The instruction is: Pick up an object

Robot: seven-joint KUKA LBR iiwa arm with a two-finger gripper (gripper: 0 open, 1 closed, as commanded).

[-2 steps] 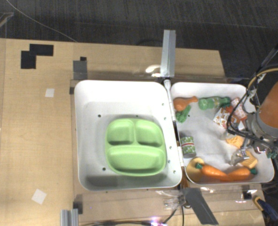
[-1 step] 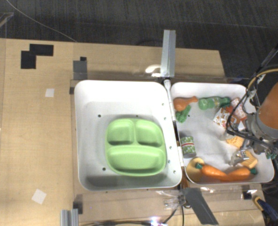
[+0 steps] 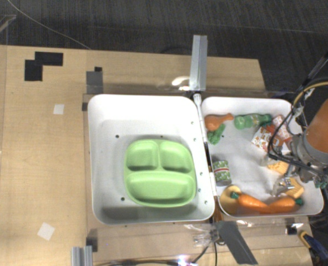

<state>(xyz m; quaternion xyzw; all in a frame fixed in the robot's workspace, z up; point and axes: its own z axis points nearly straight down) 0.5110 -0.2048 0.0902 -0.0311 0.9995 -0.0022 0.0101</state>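
— On the bench, what sits in each of the two shallow white bins?

— Left white bin [image 3: 105, 121]: one light green plastic divided tray [image 3: 160, 172], three compartments, lying flat near the middle. Right white bin [image 3: 247, 165]: a scatter of small toy foods. An orange plastic carrot with a green tip [image 3: 266, 204] lies along the near wall, with a yellow rounded piece [image 3: 229, 192] just at its left end. A small green-labelled can [image 3: 222, 172] stands near the left wall. At the far side there is an orange drumstick-shaped toy [image 3: 216, 120] touching a dark green piece [image 3: 215, 133], and a green bottle-like toy [image 3: 251, 120] lying on its side.

— And the arm?

— Grey wrist with orange band [image 3: 324, 129] comes in from the right, over the right bin's right part. The metal two-finger gripper [image 3: 286, 186] hangs low just above the carrot's right half, beside a pale yellow block [image 3: 294, 191].

— Fingers spread or pinched?

— Cannot tell; cables and the wrist blur that spot. Nothing is visibly between them.
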